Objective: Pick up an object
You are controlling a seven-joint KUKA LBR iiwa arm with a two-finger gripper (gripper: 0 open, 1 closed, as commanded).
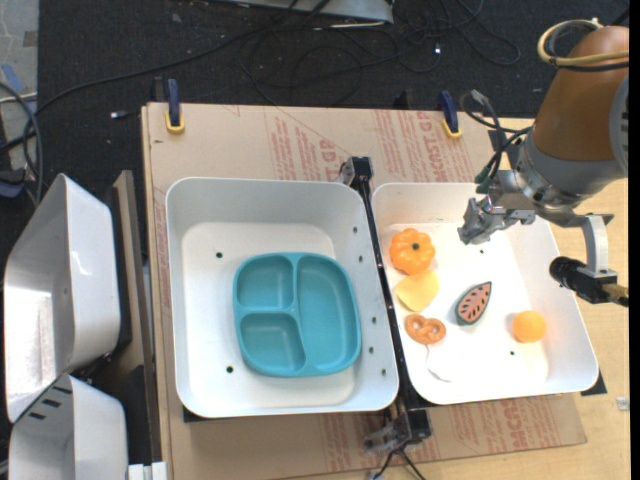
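The right bin (560,363) holds several toy foods: an orange pumpkin (411,250), a yellow wedge (418,291) just below it, an orange pretzel (425,328), a grey-and-red slice (473,303) and a small orange ball (528,326). My gripper (476,224) hangs over the upper middle of that bin, to the right of the pumpkin and above the slice. Nothing shows between its fingers.
The left bin (190,268) contains a teal divided plate (296,314). Both bins rest on a cardboard sheet (270,143) held by clamps at the back. White tubs (55,278) stand off the bench at the left. Cables lie behind.
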